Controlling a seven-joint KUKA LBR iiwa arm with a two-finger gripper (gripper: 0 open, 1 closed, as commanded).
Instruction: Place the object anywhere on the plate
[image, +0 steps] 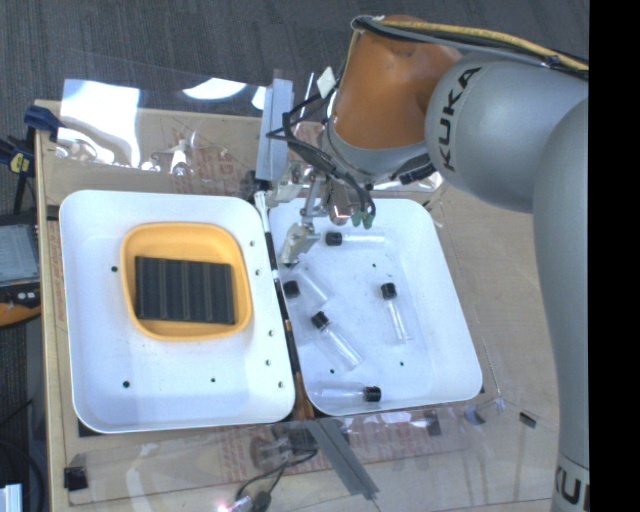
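Observation:
A yellow plate (184, 243) with a dark ribbed centre lies in the left white bin (90, 370). Several clear tubes with black caps are scattered in the right white bin (450, 340): one near the top (352, 240), one by the dividing edge (308, 290), one mid-bin (338, 343), one on the right (395, 315) and one along the front wall (345, 396). My gripper (318, 215) hangs over the right bin's far left corner, just above the topmost tube. Wrist and cables hide much of it, and I see no tube in it.
The grey arm with its orange band (385, 85) crosses the upper right and covers the right bin's far edge. A metal bracket (272, 130) stands behind the bins. Clamps and cables lie along the front of the bench (300, 450).

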